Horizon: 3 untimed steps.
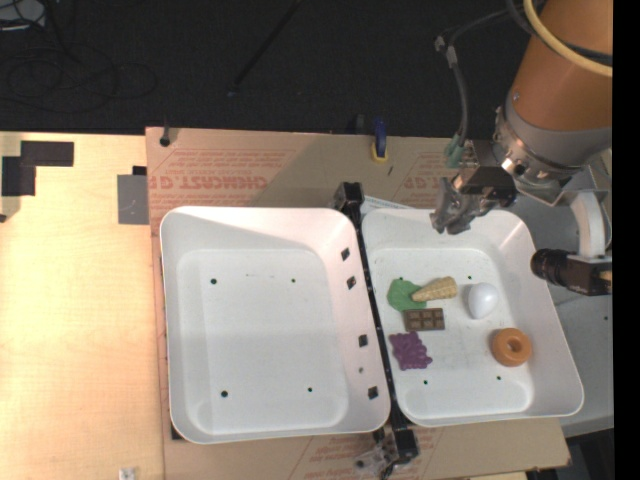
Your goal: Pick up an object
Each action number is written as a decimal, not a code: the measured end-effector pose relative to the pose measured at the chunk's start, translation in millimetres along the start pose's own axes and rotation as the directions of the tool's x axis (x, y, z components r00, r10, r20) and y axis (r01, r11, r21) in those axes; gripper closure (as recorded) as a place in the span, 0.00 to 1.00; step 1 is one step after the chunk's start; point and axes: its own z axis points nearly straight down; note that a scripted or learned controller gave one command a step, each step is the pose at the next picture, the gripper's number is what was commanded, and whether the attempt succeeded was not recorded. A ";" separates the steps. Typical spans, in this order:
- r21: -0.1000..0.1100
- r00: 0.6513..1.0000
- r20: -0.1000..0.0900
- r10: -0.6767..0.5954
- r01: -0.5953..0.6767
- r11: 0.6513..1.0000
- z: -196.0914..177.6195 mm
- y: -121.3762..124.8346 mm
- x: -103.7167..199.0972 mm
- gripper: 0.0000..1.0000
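Gripper: your gripper (452,218) hangs over the far rim of the right bin, dark metal fingers pointing down; you cannot tell from this slant how wide they stand, and you can see nothing between them.
Arm: behind it you have the grey wrist and the broad orange band (565,43), coming in from the upper right with a cable looping beside it.
Right bin: the right bin (545,388) is shallow, white, smooth plastic with rounded corners; its objects lie in a loose cluster at mid-floor, all well clear of the gripper.
Cone: a tan ribbed cone (437,290) lies on its side, long axis nearly left to right, narrow tip toward the left, resting on a flat green leaf shape (401,294).
Chocolate: a small brown gridded bar (424,319) lies flat just below the cone, long side left to right.
Grapes: a purple knobbly bunch (410,350) sits nearer you, close to the left wall.
Egg: a smooth white rounded piece (483,300) lies just right of the cone.
Doughnut: an orange ring (511,347) lies flat, apart from the others.
Room: you have bare floor along the far and near sides of this bin.
Left bin: the left bin (185,318) touches the right one along black clips.
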 end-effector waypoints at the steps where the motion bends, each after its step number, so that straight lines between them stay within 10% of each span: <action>1: 0.012 1.000 0.001 0.016 -0.016 1.000 54.2 -71.6 -70.5 1.00; 2: -0.005 1.000 0.001 0.002 -0.002 1.000 -9.6 19.7 -30.6 1.00; 3: -0.002 1.000 0.001 0.012 -0.012 1.000 -87.1 -69.3 -78.6 1.00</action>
